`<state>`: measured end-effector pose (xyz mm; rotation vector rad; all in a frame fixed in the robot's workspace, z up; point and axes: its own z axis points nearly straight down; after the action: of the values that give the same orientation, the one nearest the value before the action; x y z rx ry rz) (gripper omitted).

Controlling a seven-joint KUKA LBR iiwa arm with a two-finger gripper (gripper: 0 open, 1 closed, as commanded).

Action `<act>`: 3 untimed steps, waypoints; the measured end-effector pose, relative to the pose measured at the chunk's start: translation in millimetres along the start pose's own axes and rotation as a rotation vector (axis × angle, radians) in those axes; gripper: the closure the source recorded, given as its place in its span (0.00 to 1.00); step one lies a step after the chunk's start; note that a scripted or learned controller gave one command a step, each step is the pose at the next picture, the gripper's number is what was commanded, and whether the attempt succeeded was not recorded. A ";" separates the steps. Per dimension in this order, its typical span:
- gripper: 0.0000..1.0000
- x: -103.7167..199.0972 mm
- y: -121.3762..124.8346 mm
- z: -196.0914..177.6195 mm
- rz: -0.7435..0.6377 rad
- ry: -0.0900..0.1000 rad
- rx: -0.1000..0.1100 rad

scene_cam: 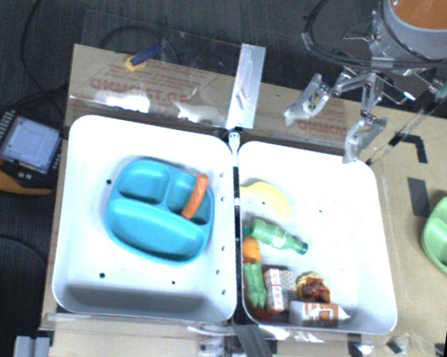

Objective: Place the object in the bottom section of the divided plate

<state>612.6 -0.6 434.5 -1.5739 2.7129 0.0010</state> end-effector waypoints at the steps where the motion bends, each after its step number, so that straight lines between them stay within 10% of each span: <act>1: 0.00 27.9 -26.2 0.4 -0.400 0.000 -0.001; 3: 0.00 110.3 -7.1 5.5 -0.907 0.000 -0.005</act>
<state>564.0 -99.8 428.4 -2.6061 1.7501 0.0042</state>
